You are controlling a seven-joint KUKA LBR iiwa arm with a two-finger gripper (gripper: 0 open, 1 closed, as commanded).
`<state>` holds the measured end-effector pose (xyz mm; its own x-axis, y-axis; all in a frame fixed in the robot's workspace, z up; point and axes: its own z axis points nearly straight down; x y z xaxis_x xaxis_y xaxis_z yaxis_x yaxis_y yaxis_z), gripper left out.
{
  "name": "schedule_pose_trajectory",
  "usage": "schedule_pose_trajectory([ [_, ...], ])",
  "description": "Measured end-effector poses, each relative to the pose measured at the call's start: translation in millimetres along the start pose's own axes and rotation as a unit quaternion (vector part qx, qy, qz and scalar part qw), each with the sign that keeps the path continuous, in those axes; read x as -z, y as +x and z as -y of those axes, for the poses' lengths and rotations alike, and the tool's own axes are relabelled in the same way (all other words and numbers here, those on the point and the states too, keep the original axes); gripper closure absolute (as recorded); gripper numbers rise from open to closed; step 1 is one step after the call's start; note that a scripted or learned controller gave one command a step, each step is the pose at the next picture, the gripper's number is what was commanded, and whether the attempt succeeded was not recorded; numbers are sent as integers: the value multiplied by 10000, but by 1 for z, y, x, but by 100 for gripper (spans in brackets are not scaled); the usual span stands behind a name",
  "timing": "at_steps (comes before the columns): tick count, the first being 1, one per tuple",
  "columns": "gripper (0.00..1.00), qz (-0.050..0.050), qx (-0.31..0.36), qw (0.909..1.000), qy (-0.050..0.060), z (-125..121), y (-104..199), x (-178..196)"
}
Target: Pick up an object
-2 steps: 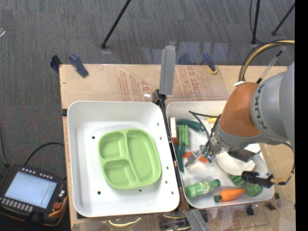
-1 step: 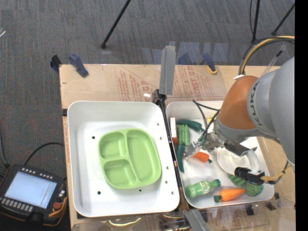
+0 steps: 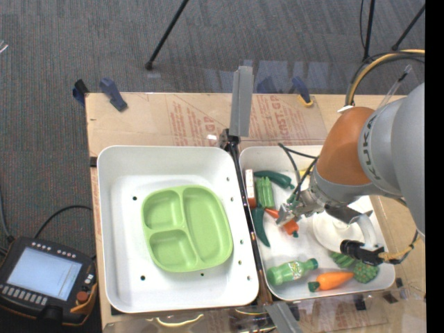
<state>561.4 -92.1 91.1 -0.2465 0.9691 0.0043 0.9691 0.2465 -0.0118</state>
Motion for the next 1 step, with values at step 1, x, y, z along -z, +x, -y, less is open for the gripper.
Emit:
schedule_pose_trajectory([
  [1,100,25,-139,9999,-76,-40,44,98],
])
